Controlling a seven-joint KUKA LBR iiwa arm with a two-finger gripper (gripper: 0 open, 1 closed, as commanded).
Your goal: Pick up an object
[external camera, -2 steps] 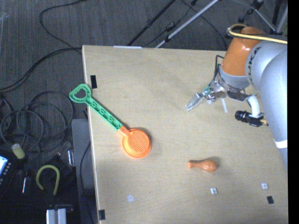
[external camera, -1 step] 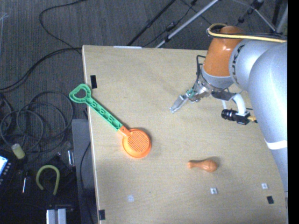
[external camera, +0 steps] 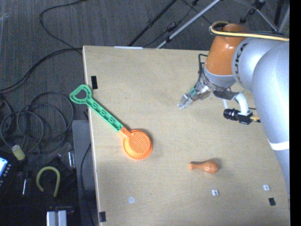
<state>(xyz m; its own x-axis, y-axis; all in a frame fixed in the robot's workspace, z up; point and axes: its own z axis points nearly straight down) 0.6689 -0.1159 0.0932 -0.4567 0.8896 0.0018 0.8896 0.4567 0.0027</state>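
Gripper (external camera: 184,102) hangs upper right, nothing betw. its narrow jaws.
Orange-headed strainer (external camera: 138,144) w/ green handle lies centre-left; drumstick toy (external camera: 205,166) lower centre, both unreached.

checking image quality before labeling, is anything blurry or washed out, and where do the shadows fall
Camera view: lighting is even, no strong glare; the gripper looks soft and small, its fingers hard to resolve; the strainer and the orange drumstick-shaped toy are fairly sharp, each with a faint shadow close beneath; the floor at left is dim.
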